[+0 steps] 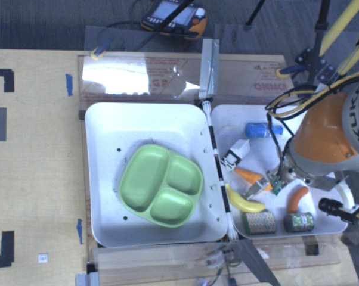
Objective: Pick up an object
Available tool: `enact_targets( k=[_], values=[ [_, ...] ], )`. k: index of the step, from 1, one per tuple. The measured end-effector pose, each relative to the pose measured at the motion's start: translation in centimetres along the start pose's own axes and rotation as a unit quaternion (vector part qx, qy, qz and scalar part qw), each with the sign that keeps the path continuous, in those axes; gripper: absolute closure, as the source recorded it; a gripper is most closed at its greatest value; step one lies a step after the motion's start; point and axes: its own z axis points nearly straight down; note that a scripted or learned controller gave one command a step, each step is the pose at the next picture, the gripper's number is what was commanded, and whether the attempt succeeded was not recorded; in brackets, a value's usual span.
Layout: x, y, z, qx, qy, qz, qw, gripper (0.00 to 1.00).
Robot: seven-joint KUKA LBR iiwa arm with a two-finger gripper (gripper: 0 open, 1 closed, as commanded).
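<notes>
The right bin (pixel 239 127) holds several small objects. An orange carrot (pixel 246 174) lies near its middle, a yellow banana (pixel 245 202) just in front of it. My gripper (pixel 257 187) hangs low over the carrot's right end, right above the banana, reaching in from the grey arm with the orange band (pixel 325 133). A blue cylinder (pixel 258 130) lies at the back. A white tube (pixel 235 154) rests by the left wall. A speckled can (pixel 260 221), a green can (pixel 300 221) and a red-orange piece (pixel 297 198) sit along the front.
The left bin (pixel 99 159) holds a green divided plate (pixel 161 185). The wall between the two bins (pixel 218 171) runs close to the banana and tube. Clear plastic sheets (pixel 144 76) stand behind the bins. Cables (pixel 287 103) hang by the arm.
</notes>
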Motion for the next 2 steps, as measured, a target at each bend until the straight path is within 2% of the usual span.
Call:
enact_targets(
  k=[1, 2],
  values=[
    [-0.1, 0.1, -1.1, -0.002, -0.002, 0.001, 1.0000, 1.00],
    [3.0, 6.6, -9.6, 0.004, 0.002, 0.162, 0.9868, 1.00]
  ],
)
